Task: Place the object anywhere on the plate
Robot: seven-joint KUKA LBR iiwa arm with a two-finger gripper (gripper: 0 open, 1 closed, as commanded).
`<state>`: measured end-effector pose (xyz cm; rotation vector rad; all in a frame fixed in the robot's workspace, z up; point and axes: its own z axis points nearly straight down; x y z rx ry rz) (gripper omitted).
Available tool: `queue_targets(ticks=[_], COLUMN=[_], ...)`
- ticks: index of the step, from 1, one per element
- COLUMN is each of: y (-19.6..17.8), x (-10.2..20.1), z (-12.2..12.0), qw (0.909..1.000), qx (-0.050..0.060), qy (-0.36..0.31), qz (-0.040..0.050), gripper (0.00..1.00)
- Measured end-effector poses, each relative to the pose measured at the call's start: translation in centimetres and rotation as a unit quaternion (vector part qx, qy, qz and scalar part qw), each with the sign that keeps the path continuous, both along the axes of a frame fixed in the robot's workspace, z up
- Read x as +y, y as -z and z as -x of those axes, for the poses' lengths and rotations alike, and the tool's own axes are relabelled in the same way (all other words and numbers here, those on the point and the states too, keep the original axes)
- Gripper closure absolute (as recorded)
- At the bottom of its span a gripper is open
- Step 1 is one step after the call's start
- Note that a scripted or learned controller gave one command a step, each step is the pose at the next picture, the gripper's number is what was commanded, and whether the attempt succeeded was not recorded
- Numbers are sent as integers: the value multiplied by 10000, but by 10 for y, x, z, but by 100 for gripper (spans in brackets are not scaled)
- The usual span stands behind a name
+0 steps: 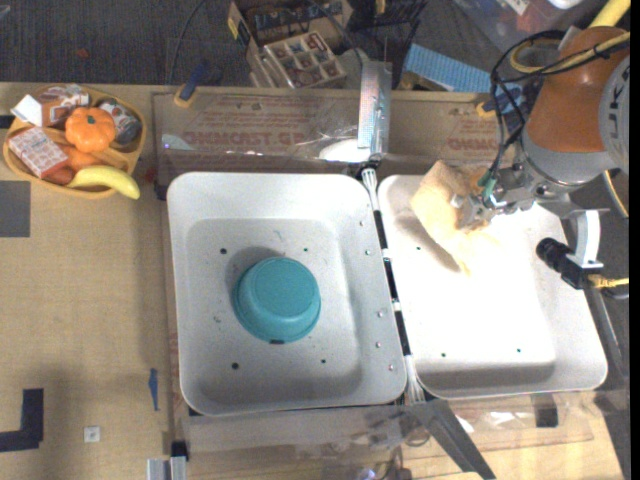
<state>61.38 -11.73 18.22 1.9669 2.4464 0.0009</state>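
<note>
At the upper left of the frame a yellow bowl (30, 163) sits on the tan bench (80, 318), holding an orange pumpkin-like toy (90, 128), a banana (105, 179) at its lower edge, and small printed packets whose print is too small to read.

Right of it, the left bin (190, 208) fills the centre-left. A teal, round plate (278, 299), seemingly turned upside down, rests near the bin's middle, with nothing on it.

Behind both bins, along the upper middle, runs a cardboard wall (250, 118) with red print; the letters look upside down from this angle and cannot be read with certainty. A shiny metal strip (373, 108) stands against it above the seam between the bins. Further up, a crate of small boxes (290, 38) sits on the dark floor.

The right bin (520, 348) lies just beside the left one. In its upper left part is a pale cream, floppy object (435, 213), tilted and partly lifted, well apart from the plate.

The gripper (480, 206) is at that object's right edge, touching it; whether its jaws are open, closed or pinching the object cannot be made out. Above it at the upper right is the arm's orange band (565, 108), with part of the dark letters "KU" on the grey casing beside it.
</note>
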Motion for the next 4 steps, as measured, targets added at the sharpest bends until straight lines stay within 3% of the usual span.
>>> queue_targets(ticks=[1,2,3,4], y=[-43,-52,-51,-50], x=[-1,46,95,140], z=[-1,0,6,8], qw=[10000,9801,9210,8261], qx=[-3,7,3,-4], qy=[6,-1987,-3897,-5635], qz=[3,-2,1,5], gripper=[100,100,100,100])
